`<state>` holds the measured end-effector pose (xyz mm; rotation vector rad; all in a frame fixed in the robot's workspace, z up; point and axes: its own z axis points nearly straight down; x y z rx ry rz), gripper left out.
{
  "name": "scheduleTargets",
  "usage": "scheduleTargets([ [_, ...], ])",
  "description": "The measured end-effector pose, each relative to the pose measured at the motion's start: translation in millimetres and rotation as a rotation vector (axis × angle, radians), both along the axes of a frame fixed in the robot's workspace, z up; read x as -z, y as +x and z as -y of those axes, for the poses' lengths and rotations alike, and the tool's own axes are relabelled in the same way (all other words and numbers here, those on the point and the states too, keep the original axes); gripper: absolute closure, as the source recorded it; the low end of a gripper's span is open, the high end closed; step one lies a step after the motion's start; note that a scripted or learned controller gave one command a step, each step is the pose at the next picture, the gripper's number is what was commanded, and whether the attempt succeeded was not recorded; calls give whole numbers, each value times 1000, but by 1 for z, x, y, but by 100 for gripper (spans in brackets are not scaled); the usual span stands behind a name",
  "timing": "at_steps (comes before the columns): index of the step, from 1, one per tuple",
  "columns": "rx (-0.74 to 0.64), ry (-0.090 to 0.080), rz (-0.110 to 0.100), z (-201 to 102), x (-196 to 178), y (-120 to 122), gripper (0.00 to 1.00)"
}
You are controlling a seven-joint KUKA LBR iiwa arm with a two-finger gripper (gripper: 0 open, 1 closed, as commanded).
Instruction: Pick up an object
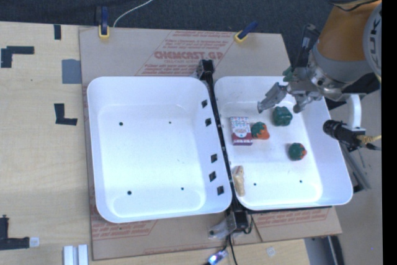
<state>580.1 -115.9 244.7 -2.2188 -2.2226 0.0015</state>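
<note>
Two white bins sat side by side, the left bin (pixel 149 146) bare and the right bin (pixel 310 192) holding everything. Upper right of the frame, the gripper (pixel 286 98) hung with fingers spread, nothing between them, just above a green toy (pixel 282 115). That toy looked light, rounded and probably slippery; squeezing across its middle seemed best. A small box (pixel 241 131), two more toys and a tan piece (pixel 238 178) lay nearby.
</note>
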Motion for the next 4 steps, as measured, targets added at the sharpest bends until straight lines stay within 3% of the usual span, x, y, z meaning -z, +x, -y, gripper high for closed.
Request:
scheduleTargets([
  [1, -11, 3, 16, -95, -135, -11, 0],
  [2, -8, 2, 18, -157, -272, 15, 0],
  [3, -1, -2, 1, -153, -273, 14, 100],
  [4, -2, -3, 0, -153, -282, 15, 100],
])
